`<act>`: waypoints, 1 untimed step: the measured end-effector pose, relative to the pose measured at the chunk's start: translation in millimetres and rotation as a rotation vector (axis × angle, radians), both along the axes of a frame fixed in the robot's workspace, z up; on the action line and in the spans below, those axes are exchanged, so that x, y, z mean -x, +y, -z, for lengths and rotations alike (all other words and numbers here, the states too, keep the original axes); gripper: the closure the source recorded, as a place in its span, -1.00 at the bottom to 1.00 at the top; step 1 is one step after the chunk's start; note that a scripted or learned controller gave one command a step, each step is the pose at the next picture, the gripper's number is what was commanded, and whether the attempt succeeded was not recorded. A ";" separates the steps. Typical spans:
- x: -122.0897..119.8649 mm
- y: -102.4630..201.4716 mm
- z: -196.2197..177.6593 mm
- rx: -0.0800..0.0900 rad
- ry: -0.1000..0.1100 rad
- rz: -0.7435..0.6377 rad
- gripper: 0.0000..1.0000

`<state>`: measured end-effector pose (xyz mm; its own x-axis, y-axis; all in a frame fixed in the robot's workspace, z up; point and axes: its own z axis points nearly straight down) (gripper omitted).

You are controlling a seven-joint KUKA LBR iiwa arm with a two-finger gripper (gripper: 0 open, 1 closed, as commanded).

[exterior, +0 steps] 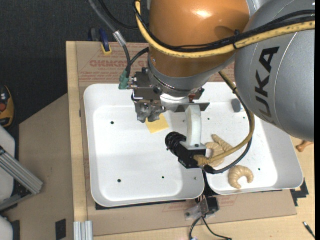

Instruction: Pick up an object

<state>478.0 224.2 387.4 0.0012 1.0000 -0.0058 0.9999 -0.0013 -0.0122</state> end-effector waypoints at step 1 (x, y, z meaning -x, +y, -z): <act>-1.5 0.1 -148.6 -0.015 -0.030 -0.003 1.00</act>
